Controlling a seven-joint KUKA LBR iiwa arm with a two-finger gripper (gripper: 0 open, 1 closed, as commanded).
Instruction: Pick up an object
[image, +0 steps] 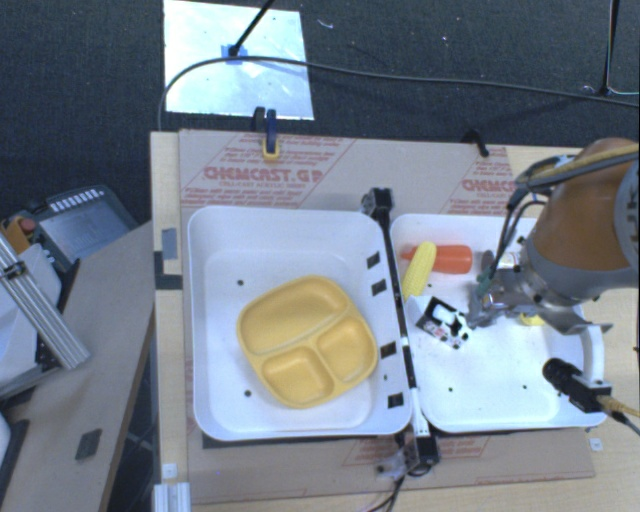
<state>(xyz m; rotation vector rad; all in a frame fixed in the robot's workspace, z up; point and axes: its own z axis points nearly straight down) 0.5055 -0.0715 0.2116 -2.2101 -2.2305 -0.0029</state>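
Note:
In the right bin (500, 400), a yellow corn-shaped piece (418, 268) lies at the back left. An orange piece (452, 258) lies right behind it, touching it. A small black-and-white object (442, 323) rests on the bin floor further forward. My gripper (481, 303) hangs low over the bin just to the right of the black-and-white object, close to it. The arm's grey and orange body covers the bin's right side. A bit of something yellow (530, 320) peeks out under the wrist.
The left bin (215, 400) holds a yellow divided plate (305, 340) with three compartments, lying near its middle. A black divider with clips (395, 320) runs between the two bins. Cardboard (300, 170) lies under both bins.

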